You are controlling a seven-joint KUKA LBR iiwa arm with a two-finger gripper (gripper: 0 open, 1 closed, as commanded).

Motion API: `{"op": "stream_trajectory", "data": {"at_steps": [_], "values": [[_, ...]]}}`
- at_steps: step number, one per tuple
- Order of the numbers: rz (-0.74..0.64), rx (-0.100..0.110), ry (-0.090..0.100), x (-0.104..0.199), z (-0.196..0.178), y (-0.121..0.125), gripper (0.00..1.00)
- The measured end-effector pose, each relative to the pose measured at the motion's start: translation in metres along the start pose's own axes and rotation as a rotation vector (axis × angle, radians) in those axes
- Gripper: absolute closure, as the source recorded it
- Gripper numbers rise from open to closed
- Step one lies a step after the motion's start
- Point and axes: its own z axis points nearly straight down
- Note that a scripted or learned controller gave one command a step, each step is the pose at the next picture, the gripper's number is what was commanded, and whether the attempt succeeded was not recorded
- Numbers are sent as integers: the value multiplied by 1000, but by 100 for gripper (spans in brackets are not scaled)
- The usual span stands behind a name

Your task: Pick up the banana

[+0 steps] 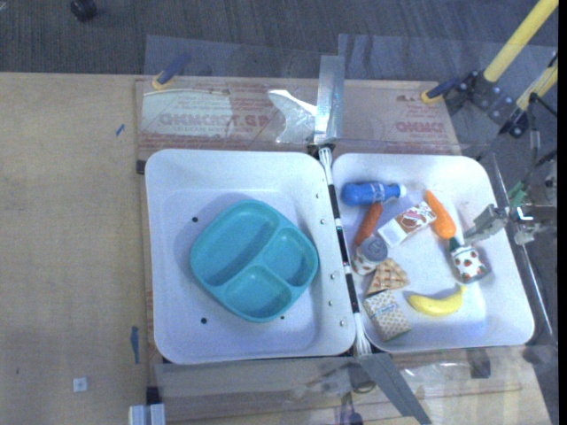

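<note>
Where it curves, smooth yellow banana (435,303) gleams.

Left white bin (168,237) held a teal divided plate (254,259), tilted. Right white bin (496,321) held a blue bottle (370,192) at 11 o'clock, two carrots (368,223) (440,215), a small carton (410,221), a waffle piece (387,277) near centre, and a cracker box (388,314) at 7 o'clock. Yellow poles (530,23) stood at 2 o'clock off the bench.

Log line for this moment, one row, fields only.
target: banana, lying in right bin, near front | gripper: at right bin's right edge, apart from banana | neighbours: waffle, strawberry | status: not yet grasped
</note>
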Motion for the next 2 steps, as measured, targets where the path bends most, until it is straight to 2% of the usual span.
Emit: {"op": "stream_trajectory", "data": {"at_steps": [1, 2], "values": [[13, -2, -1, -15, 130, -19, 0], [-97, -4, 7, -27, 170, -19, 0]]}}
